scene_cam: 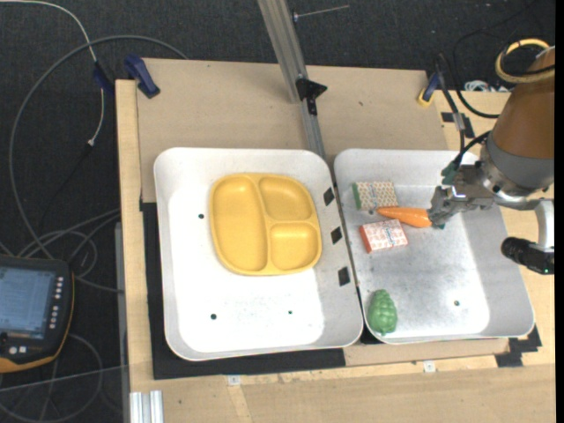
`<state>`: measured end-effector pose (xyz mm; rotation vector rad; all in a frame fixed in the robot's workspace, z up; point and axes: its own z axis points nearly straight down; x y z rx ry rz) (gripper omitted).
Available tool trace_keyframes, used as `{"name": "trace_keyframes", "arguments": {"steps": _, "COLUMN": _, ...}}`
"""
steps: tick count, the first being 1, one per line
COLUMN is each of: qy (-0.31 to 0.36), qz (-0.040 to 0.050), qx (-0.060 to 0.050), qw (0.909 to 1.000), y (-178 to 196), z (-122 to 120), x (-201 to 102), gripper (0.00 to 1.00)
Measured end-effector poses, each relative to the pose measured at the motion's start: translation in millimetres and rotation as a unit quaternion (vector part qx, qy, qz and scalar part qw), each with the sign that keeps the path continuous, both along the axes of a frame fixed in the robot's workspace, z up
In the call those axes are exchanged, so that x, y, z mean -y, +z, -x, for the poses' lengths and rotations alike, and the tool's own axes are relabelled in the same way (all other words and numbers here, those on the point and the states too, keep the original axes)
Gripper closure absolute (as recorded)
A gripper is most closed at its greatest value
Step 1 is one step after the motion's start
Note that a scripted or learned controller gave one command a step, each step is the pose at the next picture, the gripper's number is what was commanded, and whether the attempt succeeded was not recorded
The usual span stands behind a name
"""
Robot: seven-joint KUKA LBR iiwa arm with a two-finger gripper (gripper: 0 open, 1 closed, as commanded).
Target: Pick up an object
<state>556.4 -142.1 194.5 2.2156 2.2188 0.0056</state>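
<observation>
Plywood bench, two white bins: gripper, mid-right of frame, pinches carrot by its right end, w/ tip over two small boxes. Yellow tray sits in left bin.

text: none legible | small patterned boxes: print too small to read

A pale wooden table stands on a dark carpeted floor, with a black mat spread across part of its top. Blue clamps grip its far corners (one at the left, another at the right). A slanted metal post rises from the far side. White cables trail over the carpet, and a handheld screen pendant lies at the left.
</observation>
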Motion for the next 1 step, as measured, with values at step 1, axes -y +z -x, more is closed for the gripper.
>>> {"name": "trace_keyframes", "arguments": {"steps": 1, "qy": 0.000, "qz": 0.0000, "qx": 0.000, "qw": 1.0000, "y": 47.6, "z": -1.7, "x": -0.1, "gripper": 1.00}}
